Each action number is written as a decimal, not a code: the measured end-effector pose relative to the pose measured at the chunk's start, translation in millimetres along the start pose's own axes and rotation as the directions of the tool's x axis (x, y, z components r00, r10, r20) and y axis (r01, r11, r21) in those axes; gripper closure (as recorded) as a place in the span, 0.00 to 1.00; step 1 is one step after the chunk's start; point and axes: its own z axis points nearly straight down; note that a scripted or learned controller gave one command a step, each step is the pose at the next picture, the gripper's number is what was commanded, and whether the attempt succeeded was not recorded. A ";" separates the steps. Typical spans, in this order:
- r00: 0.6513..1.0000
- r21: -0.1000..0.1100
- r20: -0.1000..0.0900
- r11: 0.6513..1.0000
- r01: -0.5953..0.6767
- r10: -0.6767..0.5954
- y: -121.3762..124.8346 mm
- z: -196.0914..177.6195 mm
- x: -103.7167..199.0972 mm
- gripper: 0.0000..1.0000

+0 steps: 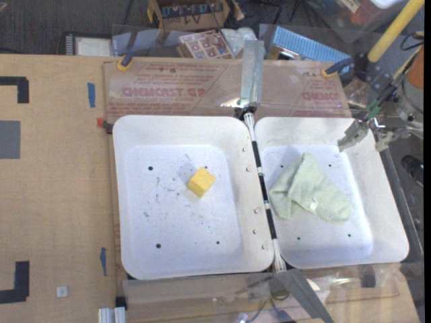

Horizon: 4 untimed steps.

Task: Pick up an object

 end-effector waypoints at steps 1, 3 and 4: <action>0.989 -0.002 0.001 0.989 0.147 -0.147 -15.7 96.8 72.4 0.00; 0.926 -0.018 0.008 0.926 0.377 -0.377 -16.9 135.9 62.3 1.00; 0.994 -0.003 0.002 0.994 0.108 -0.108 -22.4 117.5 38.6 1.00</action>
